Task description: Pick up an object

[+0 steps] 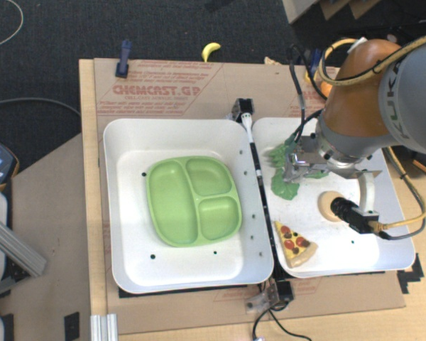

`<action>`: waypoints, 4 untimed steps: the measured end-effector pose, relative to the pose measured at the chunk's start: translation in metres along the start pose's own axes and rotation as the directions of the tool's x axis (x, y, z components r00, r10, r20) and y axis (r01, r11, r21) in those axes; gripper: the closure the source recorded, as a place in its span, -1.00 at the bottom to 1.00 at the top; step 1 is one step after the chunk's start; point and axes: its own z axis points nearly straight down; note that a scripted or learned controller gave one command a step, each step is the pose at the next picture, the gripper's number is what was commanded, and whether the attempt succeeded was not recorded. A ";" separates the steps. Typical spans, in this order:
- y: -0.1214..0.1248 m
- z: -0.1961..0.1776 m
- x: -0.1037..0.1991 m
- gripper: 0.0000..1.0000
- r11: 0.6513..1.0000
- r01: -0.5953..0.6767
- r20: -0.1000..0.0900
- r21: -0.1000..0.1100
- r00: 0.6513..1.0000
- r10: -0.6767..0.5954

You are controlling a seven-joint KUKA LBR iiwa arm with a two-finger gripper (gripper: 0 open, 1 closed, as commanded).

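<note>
In the right bin (383, 258) lies a green leafy toy (284, 183) near the left wall. My gripper (296, 170) hangs right over it, low in the bin, and hides its middle. A pizza slice (296, 244) with red dots rests at the bin's front left corner. A tan round piece (326, 206) lies in the middle of the bin, partly hidden by the arm's parts. The grey arm with its orange band (366, 84) reaches in from the right.
The left bin (121, 190) holds a green divided plate (194, 199). Both bins sit on a cardboard sheet (163, 87). A small yellow banana-shaped thing (210, 50) and a blue clip (123, 57) lie at the sheet's far edge.
</note>
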 end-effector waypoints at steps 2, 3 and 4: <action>-0.006 -0.028 0.089 1.00 1.000 0.015 -0.005 -0.001 1.000 -0.015; -0.061 0.012 0.163 1.00 1.000 0.016 -0.004 0.010 1.000 -0.016; 0.011 -0.089 0.241 1.00 1.000 0.017 -0.008 -0.012 1.000 -0.017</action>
